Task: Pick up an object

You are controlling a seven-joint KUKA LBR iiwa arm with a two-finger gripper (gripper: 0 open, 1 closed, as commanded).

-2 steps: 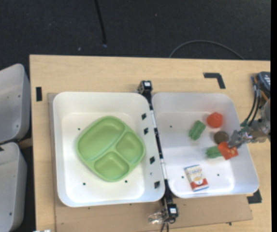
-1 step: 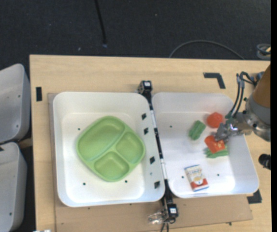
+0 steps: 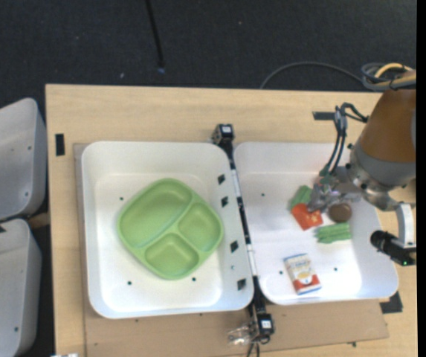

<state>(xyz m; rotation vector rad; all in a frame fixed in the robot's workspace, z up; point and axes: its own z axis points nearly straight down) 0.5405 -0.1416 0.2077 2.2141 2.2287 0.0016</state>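
In the right bin (image 3: pixel 272 162) lie several small objects. A red packet (image 3: pixel 306 216) sits near the middle, with a green leafy piece (image 3: pixel 299 197) just above it. A brown round object (image 3: pixel 340 212) lies to their right, and a green bean-like piece (image 3: pixel 333 233) lies below that. A white and red carton (image 3: pixel 301 273) rests near the bin's front. My gripper (image 3: pixel 321 199) hangs low over the red packet and the green leafy piece, right beside the brown object. The arm's orange band (image 3: pixel 391 129) sits above it.
The left bin (image 3: pixel 101 288) holds a green divided plate (image 3: pixel 170 227). A black clip divider (image 3: pixel 235 214) runs between the two bins. Grey panels (image 3: pixel 4 169) stand off the bench at the left. A cable (image 3: pixel 309 69) loops behind the right bin.
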